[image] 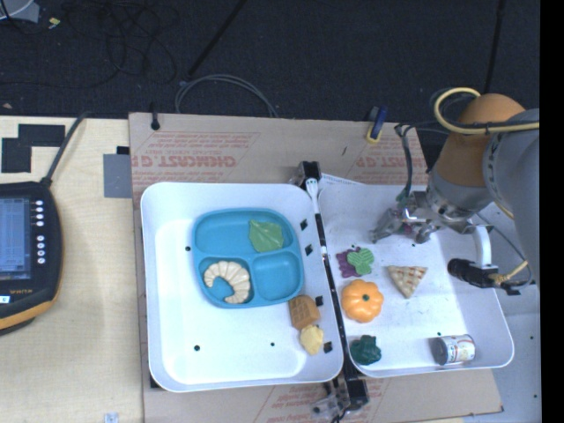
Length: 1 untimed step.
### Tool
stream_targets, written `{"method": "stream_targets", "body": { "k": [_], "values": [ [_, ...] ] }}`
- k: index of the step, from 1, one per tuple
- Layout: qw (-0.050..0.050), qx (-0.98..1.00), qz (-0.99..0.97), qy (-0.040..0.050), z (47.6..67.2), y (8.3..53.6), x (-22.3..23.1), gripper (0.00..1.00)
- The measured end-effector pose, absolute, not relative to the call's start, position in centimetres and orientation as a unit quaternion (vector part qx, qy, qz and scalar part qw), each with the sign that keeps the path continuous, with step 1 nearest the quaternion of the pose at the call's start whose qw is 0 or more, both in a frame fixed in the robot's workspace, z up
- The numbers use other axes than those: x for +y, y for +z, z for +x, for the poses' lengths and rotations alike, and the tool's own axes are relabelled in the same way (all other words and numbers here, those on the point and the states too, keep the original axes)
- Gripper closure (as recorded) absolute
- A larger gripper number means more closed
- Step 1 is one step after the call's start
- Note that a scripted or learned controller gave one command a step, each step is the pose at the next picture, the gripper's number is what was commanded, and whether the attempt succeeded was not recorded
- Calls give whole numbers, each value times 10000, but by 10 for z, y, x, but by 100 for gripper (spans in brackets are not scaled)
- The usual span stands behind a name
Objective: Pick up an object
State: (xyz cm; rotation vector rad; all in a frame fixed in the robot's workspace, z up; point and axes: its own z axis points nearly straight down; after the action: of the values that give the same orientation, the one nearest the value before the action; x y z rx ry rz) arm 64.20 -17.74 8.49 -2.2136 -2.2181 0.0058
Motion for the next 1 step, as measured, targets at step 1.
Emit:
{"method": "stream_targets", "body": {
  "k": [1],
  "values": [
    [-2,-7071,-7071,4,644,88,-205,0]
  ]
}}
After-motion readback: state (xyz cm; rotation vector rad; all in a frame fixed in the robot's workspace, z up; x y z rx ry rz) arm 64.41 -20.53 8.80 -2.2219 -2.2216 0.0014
